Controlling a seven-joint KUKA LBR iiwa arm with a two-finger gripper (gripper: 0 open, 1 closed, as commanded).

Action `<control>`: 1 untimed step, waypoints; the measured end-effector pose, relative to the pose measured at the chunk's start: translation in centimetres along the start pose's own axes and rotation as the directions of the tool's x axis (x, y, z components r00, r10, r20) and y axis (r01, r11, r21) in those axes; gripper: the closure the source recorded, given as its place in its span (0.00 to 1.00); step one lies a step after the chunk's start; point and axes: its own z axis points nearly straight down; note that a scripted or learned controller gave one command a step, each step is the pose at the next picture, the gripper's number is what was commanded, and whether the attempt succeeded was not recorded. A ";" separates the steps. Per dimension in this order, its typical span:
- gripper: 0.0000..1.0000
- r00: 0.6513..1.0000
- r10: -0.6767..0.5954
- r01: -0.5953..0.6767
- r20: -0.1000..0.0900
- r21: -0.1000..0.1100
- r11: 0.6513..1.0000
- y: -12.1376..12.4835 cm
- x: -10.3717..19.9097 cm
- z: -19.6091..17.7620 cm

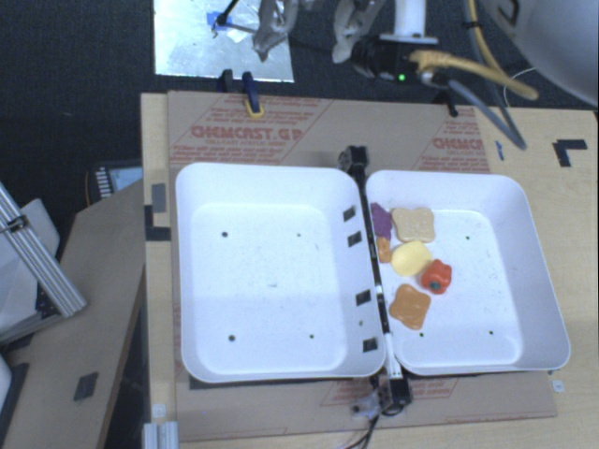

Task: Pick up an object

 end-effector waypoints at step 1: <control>1.00 1.000 -0.003 0.003 -0.001 -0.003 1.000 0.0 0.0 -1.2</control>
